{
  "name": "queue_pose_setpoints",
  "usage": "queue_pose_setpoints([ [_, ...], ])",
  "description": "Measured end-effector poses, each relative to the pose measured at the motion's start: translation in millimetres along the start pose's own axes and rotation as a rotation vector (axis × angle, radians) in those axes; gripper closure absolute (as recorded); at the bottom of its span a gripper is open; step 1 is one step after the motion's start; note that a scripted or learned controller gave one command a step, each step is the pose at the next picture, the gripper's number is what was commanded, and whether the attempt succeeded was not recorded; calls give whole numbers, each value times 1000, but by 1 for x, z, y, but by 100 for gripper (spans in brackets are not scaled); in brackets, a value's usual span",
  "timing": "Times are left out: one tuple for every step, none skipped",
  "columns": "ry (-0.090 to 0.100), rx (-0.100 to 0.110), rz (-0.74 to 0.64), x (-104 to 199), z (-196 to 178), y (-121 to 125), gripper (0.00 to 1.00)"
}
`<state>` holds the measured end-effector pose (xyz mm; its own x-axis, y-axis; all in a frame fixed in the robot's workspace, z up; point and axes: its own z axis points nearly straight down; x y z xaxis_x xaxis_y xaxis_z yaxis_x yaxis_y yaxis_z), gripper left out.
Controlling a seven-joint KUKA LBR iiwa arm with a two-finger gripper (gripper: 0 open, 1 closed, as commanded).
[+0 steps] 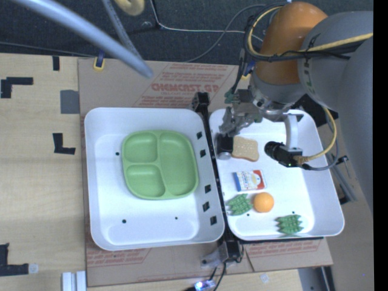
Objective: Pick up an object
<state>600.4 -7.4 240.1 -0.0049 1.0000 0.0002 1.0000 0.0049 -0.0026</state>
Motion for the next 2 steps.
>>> queue_pose_setpoints([
  [0,1,-1,55,15,-12,100],
  [0,1,-1,103,26,-18,100],
])
